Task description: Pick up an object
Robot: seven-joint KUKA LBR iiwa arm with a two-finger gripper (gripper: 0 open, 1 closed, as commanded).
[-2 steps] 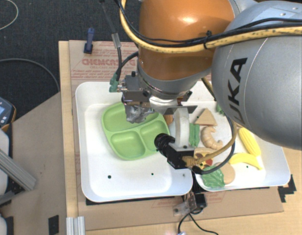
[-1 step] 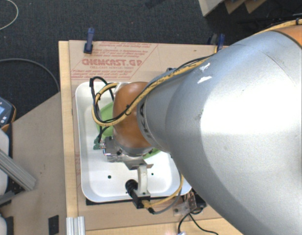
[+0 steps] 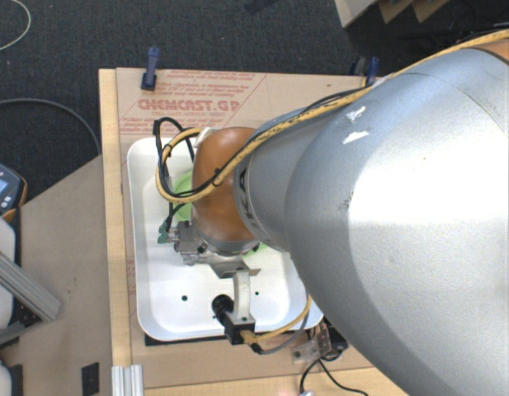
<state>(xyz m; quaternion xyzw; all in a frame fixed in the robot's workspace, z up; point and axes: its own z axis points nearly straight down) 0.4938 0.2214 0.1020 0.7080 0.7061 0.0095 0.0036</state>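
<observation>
Grey arm (image 3: 386,213) bulk sits closest to my camera and swallows the right half of what I get. Starting at the business end: the gripper (image 3: 181,239) is down inside the white bin (image 3: 147,246), tucked under the orange band (image 3: 219,184), and I cannot tell how its jaws are set, because the wrist covers them from above. Just beside the gripper, toward the bin's far end, a green object (image 3: 183,186) peeks out from under the band and the looped yellow cable (image 3: 167,167); only slivers of it show, so I cannot name it or say whether anything touches it. I judge the pick as mid-attempt: the arm is lowered into the bin, but nothing is visibly raised, so the grasp and the lift are both left to prove. A black fitting (image 3: 225,312) hangs over the bin's near edge. Beyond the bin's far end lies a board with red lettering (image 3: 188,104). Whatever sits to the right of the bin is behind the arm.
</observation>
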